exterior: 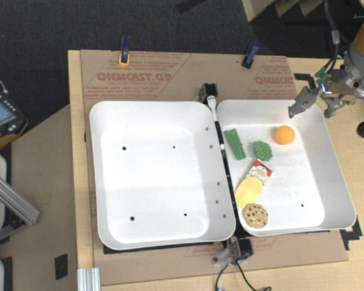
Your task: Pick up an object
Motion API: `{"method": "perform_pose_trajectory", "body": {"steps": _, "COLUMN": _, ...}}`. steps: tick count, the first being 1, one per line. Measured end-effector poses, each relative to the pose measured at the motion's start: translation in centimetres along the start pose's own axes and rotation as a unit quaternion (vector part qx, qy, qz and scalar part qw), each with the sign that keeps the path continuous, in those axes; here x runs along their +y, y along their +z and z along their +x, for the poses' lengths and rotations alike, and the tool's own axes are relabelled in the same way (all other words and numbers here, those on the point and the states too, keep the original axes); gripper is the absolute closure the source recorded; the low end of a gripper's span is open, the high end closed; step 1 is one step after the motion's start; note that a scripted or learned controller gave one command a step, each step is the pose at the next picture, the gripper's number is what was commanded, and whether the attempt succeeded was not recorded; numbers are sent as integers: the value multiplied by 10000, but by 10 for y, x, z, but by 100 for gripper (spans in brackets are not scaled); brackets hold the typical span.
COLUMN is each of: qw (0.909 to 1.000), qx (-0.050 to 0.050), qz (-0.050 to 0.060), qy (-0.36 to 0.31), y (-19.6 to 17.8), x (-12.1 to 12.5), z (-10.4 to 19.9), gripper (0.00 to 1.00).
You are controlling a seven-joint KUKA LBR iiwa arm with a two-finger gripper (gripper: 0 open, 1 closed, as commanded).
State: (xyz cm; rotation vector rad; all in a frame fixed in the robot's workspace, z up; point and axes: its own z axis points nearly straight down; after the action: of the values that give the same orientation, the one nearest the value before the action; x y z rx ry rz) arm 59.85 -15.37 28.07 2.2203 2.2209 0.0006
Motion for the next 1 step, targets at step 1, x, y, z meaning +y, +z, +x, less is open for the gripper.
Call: {"method": "perform_pose_trajectory", "body": {"steps": 1, "qw": 9999, "qx": -58, "qz": -109, "qy": 16, "y": -168, "x": 48, "z": -71, "gripper": 0}}
